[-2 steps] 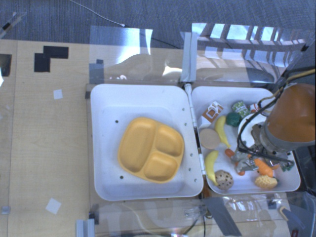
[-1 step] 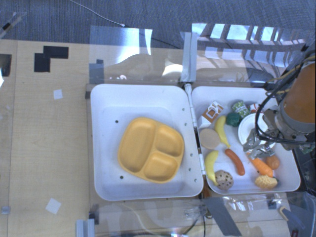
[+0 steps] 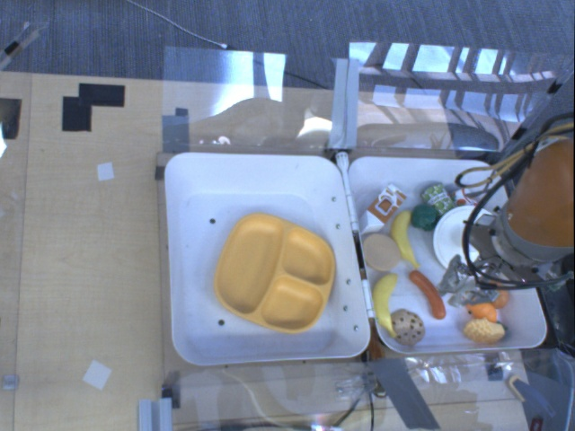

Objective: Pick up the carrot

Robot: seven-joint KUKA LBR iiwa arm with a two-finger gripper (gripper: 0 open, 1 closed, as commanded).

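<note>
Two bins sit before you, and the right bin (image 3: 537, 335) holds all the clutter. Nearest in it lie a speckled ball (image 3: 407, 327) and a bread-like piece (image 3: 484, 331). Just behind that piece is the carrot (image 3: 486, 312), a small orange thing close to the near right wall, so you have little room on that side. The gripper (image 3: 460, 279) hangs just left of it, beside a red sausage (image 3: 428, 294); you cannot tell how its fingers stand. Farther off are a banana (image 3: 405, 237) and a white plate (image 3: 449, 234). The left bin (image 3: 189, 241) carries a yellow tray (image 3: 275, 271).
</note>
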